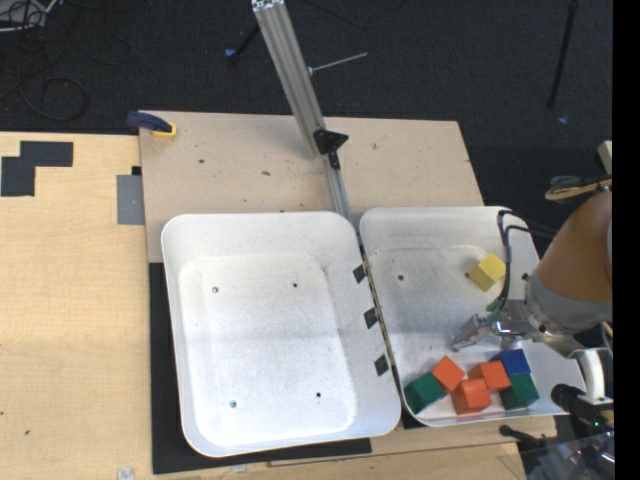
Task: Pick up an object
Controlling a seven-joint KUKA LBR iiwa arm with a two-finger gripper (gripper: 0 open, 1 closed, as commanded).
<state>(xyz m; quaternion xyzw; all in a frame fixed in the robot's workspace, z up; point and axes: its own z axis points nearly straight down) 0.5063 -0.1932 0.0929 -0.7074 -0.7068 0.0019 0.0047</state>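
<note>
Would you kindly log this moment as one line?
claw: over right bin, nothing held | blocks: clustered at near edge | yellow block: apart

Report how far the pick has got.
Done: the arm has brought the hand into the right bin, low over its floor, just above the cluster of blocks near the front edge. In hand: nothing visible between its fingers. Left: close on a block, perhaps the orange block nearest it, and lift. The yellow block lies apart, further back. The left bin plays no part yet.
</note>
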